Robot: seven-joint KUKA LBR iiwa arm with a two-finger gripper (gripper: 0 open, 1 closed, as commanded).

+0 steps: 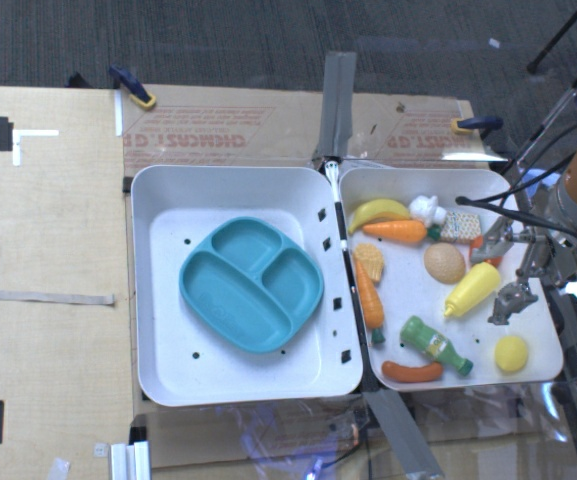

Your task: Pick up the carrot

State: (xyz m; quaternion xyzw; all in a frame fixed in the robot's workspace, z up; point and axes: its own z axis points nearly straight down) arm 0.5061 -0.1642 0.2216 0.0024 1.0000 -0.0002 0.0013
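Lying left of end effector (503,278) — carrot (396,231), well apart; fingers spread, nothing between.

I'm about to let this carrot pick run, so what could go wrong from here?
Two carrots lie in the right bin: one carrot under the banana, a second carrot along the left wall. The pincer hovers by the yellow bottle, well away from both. It could grab the bottle, or nudge the banana or wall.
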